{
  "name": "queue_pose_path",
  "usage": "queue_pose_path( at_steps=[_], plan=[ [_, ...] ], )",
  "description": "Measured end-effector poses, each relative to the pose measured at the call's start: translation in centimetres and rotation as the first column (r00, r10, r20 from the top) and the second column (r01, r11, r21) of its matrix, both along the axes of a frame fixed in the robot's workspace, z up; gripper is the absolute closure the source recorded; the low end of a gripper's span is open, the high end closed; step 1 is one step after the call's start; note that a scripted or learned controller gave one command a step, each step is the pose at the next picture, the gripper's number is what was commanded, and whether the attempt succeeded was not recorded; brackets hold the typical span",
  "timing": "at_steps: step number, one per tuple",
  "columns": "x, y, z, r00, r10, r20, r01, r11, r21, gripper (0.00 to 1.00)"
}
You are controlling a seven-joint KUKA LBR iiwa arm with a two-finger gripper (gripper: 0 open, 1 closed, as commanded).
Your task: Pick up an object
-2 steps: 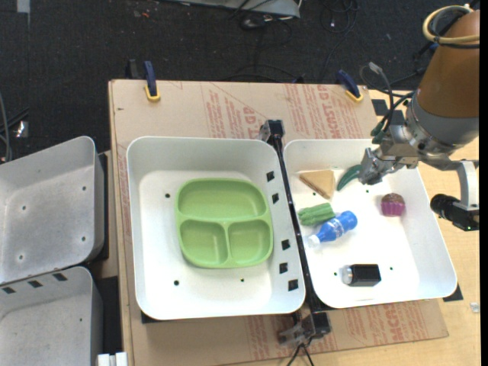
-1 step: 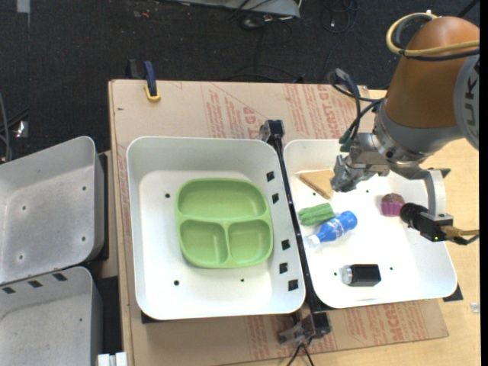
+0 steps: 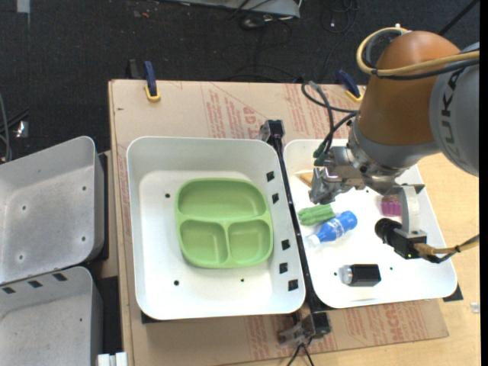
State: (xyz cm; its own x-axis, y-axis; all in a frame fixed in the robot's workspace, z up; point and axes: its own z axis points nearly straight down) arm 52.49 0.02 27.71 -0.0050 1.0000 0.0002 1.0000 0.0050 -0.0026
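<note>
Inside left bin (image 3: 145, 227): green tray (image 3: 224, 222) (three compartments); right bin (image 3: 438, 280): bottle (image 3: 332, 228).

Right white bin (image 3: 427, 280) sits directly under the gripper (image 3: 324, 187). Left white bin (image 3: 145, 227) is just camera-left of it, the two walls touching. Black clips (image 3: 284, 244) run along that shared wall, near the tool. Both bins rest on a brown board (image 3: 213, 105). Two blue-yellow clamps are at the board's far edge: one (image 3: 349, 85) just beyond the gripper, the other (image 3: 151, 82) well off camera-left. Two spare white trays (image 3: 46, 197) lie far camera-left on the dark floor (image 3: 61, 36).
</note>
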Motion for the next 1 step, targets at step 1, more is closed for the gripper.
queue_pose_path(
  at_steps=[1],
  plan=[
    [-0.8,5.71,-2.05,1.0,0.001,0.001,-0.001,1.0,0.0,1.0]
  ],
)
